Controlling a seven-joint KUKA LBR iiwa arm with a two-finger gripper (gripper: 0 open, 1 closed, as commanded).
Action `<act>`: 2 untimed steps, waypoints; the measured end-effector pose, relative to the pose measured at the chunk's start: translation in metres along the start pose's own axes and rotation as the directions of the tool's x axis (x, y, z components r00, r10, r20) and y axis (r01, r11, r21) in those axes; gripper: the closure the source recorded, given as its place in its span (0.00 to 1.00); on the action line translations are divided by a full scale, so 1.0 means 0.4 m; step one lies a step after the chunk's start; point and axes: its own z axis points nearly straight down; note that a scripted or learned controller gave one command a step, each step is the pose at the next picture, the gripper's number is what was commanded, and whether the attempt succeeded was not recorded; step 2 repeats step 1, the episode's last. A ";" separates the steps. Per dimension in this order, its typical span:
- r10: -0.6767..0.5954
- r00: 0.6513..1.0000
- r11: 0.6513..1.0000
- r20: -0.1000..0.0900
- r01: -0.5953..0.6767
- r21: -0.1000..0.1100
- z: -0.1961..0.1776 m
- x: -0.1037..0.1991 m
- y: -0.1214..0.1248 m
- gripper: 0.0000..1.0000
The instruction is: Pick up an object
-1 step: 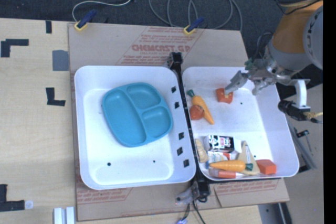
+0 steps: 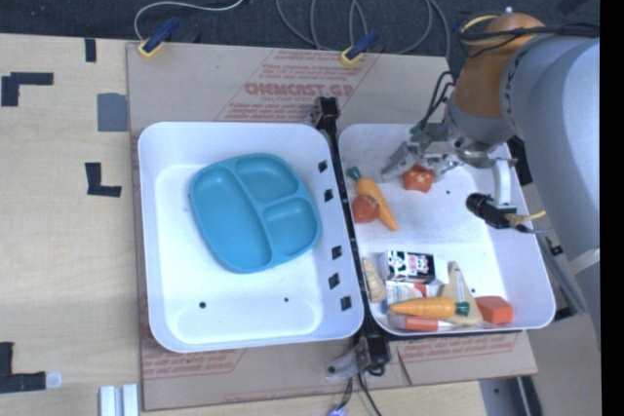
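Where the claw (image 2: 421,163) dips, red toy (image 2: 418,178) beneath, grip unclear

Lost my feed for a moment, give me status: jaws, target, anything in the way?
Gripper low in the right bin, jaws open. Small red toy lies just below them, not gripped. Carrot and tomato nearby to the left, apart.

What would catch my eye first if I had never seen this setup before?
Probably the blue divided plate, lying alone in the left bin. Next, the big grey arm with its orange band reaching in from the right, its claw low over the right bin beside a small red toy. Along that bin's near edge lies a cluster of toy food, including a carrot.
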 end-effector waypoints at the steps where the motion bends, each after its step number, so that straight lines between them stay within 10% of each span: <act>1: -0.001 1.000 1.000 0.002 0.001 0.000 -0.024 -0.001 0.000 1.00; 2: -0.001 1.000 1.000 0.002 0.001 0.000 -0.024 -0.001 0.000 1.00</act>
